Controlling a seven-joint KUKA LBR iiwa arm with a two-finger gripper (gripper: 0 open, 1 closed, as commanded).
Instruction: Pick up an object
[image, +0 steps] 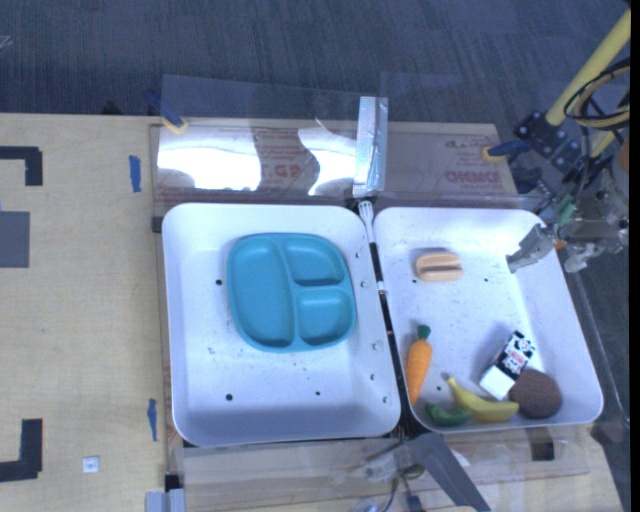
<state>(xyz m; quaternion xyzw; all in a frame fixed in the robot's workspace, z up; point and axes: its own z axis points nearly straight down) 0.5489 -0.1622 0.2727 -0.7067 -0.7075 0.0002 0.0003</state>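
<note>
Up at the right bin's (560, 300) far right edge hung the hand (528, 252); whether it was open or closed could not be told. Inside that bin, a hot dog toy (438, 266) lay near the far wall, while a carrot (417, 366), banana (481, 403), small milk carton (509, 364) and brown ball (538, 393) clustered at its near end. Beside that bin, the left bin (190, 380) held a blue divided plate (291, 290).

A single fixed camera looks down at a slant from above the bench (80, 300). It stands far enough to take in both bins (left bin (190, 330), right bin (570, 330)) whole
</note>
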